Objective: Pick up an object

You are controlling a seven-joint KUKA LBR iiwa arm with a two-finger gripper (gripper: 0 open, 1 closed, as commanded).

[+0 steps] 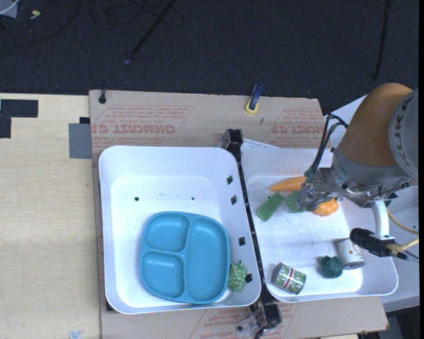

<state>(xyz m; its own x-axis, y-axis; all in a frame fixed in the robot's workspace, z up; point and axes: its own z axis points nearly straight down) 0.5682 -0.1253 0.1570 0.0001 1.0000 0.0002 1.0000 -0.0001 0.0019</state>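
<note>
Hand (312, 198) down in the right bin (381, 288) — grip state impossible to tell. Orange carrot (287, 184) just left, green piece (270, 207) below-left, small can (289, 278) well below.

blue divided tray (184, 258), left bin (120, 168), cardboard (162, 122)

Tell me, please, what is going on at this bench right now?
The grey arm has its gripper low in the right bin, among an orange carrot, a green vegetable and an orange piece. A can lies nearer the front. The left bin holds a blue divided plate.
</note>
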